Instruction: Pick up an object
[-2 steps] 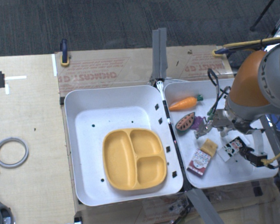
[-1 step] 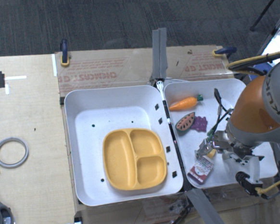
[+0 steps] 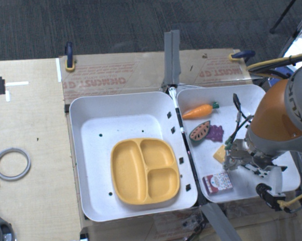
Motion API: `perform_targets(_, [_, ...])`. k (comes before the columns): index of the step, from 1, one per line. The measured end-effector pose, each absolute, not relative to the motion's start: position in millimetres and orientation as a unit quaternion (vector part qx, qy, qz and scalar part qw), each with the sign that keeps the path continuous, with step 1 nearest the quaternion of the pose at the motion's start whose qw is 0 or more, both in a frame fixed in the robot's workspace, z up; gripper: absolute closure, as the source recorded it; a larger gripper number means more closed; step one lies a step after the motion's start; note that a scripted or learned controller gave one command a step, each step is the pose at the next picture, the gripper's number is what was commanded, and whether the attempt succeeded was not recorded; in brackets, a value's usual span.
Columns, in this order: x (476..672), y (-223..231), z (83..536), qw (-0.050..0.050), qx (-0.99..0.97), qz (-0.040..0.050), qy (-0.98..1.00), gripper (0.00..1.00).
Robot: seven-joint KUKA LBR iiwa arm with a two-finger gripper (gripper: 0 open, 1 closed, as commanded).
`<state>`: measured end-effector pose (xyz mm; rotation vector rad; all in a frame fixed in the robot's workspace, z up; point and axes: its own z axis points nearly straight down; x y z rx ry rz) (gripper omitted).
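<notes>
— What's lying in the two bins, and what is it made of?

— The left bin (image 3: 92, 163) is smooth white plastic and holds a matte yellow divided plate (image 3: 144, 171) with three rounded compartments. The right bin (image 3: 201, 95) holds small toy-like pieces: a glossy orange carrot (image 3: 198, 111) with a green top, an oval brown piece with a red centre (image 3: 199, 131), a crinkled purple piece (image 3: 215, 133) touching it, a yellow wedge (image 3: 219, 154), and a flat red-and-white packet (image 3: 217, 183) near the front wall.

— And the claw?

— The gripper (image 3: 232, 160) sits low in the right bin, just beside the yellow wedge and above the packet. The grey-and-orange arm (image 3: 276, 120) and its cables crowd around it — whether it is spread or closed I cannot tell, and nothing is visibly between its tips.
</notes>
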<state>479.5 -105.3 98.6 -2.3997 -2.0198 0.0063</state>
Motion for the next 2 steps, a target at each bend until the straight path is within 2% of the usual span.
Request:
perform_targets(1, [479.5,-105.2,98.6,0.003,-0.765,0.002,-0.644,0.0])
perform_targets(2, [516.7,-118.7,90.6,0.001,-0.852,0.002,-0.523,0.0])
